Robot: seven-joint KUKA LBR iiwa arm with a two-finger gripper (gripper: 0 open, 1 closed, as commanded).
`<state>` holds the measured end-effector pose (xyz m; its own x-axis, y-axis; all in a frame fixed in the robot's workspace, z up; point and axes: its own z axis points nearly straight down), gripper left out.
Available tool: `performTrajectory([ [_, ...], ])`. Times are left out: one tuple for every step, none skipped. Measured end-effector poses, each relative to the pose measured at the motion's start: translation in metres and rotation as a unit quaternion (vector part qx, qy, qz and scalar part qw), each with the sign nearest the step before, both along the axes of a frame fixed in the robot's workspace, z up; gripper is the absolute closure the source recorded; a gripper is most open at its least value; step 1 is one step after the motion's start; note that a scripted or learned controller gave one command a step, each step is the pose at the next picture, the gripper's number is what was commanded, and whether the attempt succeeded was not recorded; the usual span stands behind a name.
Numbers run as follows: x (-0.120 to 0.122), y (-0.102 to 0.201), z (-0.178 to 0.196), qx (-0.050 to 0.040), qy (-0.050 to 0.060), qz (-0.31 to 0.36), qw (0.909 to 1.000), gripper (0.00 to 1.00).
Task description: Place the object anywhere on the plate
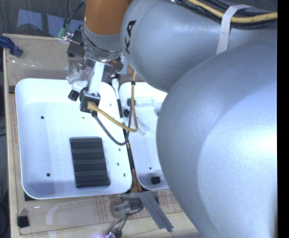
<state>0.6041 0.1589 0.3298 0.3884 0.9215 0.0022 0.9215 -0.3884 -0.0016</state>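
**Desk:** Where does this catch you?

**Operator:** My tool (85,85) hangs over the white bin (21,133), beyond the far end of the black ribbed slab (89,161) and well apart from it. I take that slab to be the plate, which is my reading, not a certainty. It lies flat on the bin floor.

**Desk:** Is the object in the tool?

**Operator:** I cannot tell whether my tool is released or clenched, and I make out nothing gripped in it. The one loose candidate is a small dark thing (155,180) in the neighbouring bin (145,148). It sits off the slab's near corner, across the two rims, half hidden by my arm (208,113).

**Desk:** How would you do the placing well?

**Operator:** With something in the tool, I would carry it over the slab's middle, come straight down and let go low. That way it settles among the ribs and does not tumble off a long edge. Anywhere on the slab counts, so the middle gives the most margin.

**Desk:** And room to move?

**Operator:** Bare white floor lies open past the slab's far end and along its long edge away from my arm. It is tighter elsewhere. The slab's other long edge runs near the rim shared with the neighbouring bin, and its near end sits close to the front wall. I would come in from the far end.
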Motion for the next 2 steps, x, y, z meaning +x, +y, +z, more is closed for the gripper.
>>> performTrajectory([
  [-0.065,-0.035,-0.092,-0.0021,0.004,0.086,0.9963,1.00],
  [-0.047,-0.096,-0.104,-0.0017,0.004,0.064,0.9979,1.00],
])
